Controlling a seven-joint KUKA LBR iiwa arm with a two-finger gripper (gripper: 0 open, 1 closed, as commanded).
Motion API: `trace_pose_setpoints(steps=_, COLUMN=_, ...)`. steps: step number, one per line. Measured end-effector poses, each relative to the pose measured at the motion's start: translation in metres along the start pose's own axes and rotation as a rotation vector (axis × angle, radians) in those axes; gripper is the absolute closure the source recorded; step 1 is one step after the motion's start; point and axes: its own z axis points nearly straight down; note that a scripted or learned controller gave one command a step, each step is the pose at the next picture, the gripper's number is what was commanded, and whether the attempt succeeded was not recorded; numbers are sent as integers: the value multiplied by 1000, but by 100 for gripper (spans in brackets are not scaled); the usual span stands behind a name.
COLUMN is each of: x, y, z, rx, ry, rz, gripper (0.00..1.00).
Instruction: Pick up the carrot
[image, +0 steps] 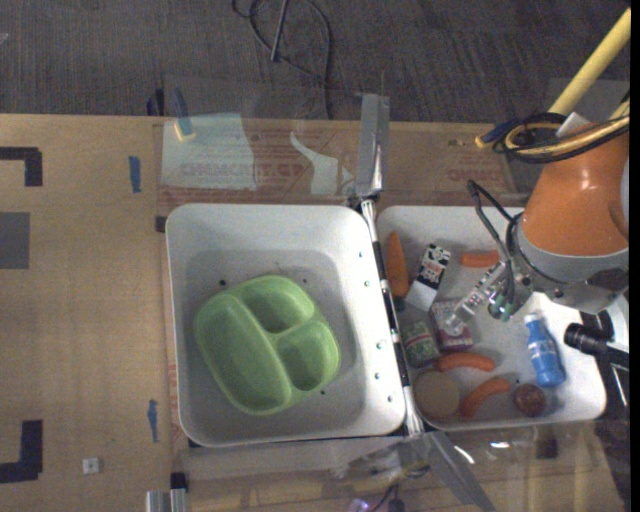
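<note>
- The gripper (468, 308) hangs over the middle of the right bin (590, 405), slanted down and to the camera view's left. It is small and partly blurred against the clutter, so I cannot tell how its tips stand or whether they touch anything. Nothing can be seen pinched in it.
- The carrot (397, 264) lies well to the gripper's left and a little farther back, along the bin's left wall, next to the divider between the two bins.
- Risk, wrong object: several orange pieces share this bin. One orange piece (480, 259) sits just behind the gripper, an orange-red sausage-like piece (466, 362) lies just in front of it, and another (484, 395) lies farther front. A descent from here would likely land on one of those.
- Risk, clutter: a black-and-white carton (430, 270) and a small dark can (420, 343) lie between the gripper and the carrot, so a low sideways sweep could knock them.
- Risk, wall: the carrot hugs the bin edge, so one tip could strike the rim or have no room to straddle it.
- The blue bottle (543, 350), to the gripper's right, looks out of the way.
</note>
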Motion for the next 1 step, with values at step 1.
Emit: trace_pose_setpoints(steps=1, x=9, y=-52, z=-6, rx=0, ry=0, rz=41, gripper=100)
